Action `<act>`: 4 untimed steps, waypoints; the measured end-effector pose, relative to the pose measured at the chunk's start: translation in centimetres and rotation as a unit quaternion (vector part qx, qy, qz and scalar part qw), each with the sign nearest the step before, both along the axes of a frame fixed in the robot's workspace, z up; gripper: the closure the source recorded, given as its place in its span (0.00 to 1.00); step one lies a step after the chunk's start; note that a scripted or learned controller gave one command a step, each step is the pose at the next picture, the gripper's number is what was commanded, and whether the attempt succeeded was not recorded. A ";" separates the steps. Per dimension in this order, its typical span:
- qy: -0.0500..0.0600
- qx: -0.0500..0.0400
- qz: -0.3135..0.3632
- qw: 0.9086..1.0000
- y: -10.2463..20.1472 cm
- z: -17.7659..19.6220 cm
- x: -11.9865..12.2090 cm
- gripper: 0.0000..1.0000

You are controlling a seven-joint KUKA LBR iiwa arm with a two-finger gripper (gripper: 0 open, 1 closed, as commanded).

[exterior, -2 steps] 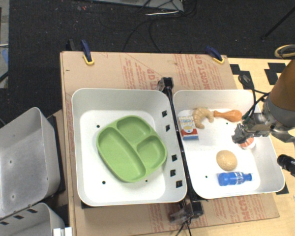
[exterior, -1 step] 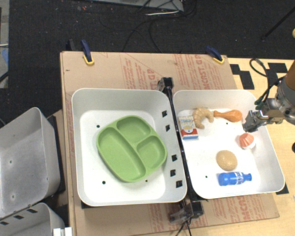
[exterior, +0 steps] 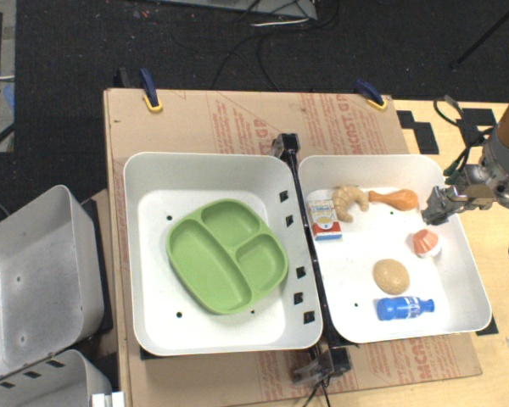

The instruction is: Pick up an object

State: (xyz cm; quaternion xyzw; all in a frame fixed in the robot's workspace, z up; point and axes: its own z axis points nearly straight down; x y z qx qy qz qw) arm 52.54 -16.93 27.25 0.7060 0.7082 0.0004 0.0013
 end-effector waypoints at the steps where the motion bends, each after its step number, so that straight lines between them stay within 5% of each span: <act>1: 0.002 0.001 0.002 1.000 4.5 -1.5 0.1 1.00; 4: 0.002 0.001 0.002 1.000 21.7 -4.4 -0.4 1.00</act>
